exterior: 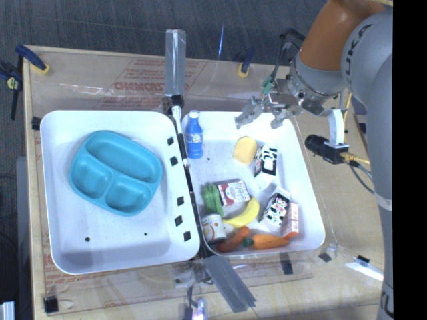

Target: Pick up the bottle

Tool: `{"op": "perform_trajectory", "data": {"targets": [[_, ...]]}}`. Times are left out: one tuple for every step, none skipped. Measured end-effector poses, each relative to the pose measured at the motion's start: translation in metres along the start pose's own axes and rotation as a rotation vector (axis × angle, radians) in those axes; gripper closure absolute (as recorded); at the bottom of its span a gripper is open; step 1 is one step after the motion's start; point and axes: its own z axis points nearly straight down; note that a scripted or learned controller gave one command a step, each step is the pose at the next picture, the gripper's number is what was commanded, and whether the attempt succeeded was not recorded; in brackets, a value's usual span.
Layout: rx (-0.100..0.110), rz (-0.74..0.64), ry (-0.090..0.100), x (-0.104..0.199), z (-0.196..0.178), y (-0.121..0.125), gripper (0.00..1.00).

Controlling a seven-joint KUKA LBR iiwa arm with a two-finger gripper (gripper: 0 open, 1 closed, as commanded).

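1. Near edge of the right bin (pixel 313 209): a carrot (pixel 270 241) lies flat along the near wall, with a small can (pixel 213 227) just to its left.
2. Slightly farther in: a banana (pixel 245 214), a red-and-white carton (pixel 233 192) and two black-and-white cartons (pixel 277 209) lie close together.
3. Left bin (pixel 100 245): a blue divided plate (pixel 117 172) rests near its middle.
4. Middle of the right bin: a yellow rounded item (pixel 245 150) lies beside another black-and-white carton (pixel 267 160).
5. Far left corner of the right bin: the bottle (pixel 193 135), blue-labelled with a blue cap, stands upright just beside the divider between the bins.
6. Far edge of the right bin: the gripper (pixel 263 114) hangs with its fingers spread apart, grasping nothing, well to the right of the bottle.
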Motion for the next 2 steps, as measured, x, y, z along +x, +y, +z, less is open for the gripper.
{"op": "perform_trajectory", "data": {"targets": [[0.001,-0.027,-0.001,0.051,0.147,0.032,0.00],[0.003,-0.032,0.001,0.053,0.135,0.033,1.00]]}}
